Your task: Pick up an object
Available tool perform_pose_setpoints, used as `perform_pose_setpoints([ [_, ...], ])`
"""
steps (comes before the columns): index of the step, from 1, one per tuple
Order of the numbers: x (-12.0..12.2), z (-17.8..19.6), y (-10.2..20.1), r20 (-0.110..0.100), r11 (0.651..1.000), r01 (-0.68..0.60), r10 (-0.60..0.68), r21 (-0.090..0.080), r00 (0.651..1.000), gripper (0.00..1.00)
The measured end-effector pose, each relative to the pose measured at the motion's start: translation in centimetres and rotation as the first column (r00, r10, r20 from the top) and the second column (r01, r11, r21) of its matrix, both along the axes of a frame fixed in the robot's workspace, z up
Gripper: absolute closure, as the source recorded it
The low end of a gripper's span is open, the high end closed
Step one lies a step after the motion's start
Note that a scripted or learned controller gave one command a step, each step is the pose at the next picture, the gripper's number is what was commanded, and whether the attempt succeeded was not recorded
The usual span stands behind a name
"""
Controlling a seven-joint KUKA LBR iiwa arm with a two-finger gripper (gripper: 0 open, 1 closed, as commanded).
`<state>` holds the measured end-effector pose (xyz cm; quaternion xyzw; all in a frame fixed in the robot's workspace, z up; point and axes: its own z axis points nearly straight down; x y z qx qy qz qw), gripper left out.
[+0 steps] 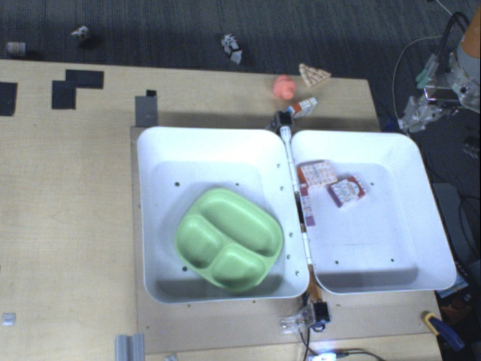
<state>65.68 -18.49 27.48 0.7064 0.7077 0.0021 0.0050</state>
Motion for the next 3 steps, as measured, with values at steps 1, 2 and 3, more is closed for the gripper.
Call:
perform_pose_setpoints([
  [1,-2.7,-3.6,9.7,-0.008,1.000,-0.006,0.006,0.006,1.000,1.00],
  [2,-2.8,-3.5,9.5,-0.007,1.000,-0.004,0.004,0.004,1.000,0.00],
  [3,-7.0,-17.7,9.6,0.002,1.000,-0.002,0.002,0.002,1.000,0.00],
])
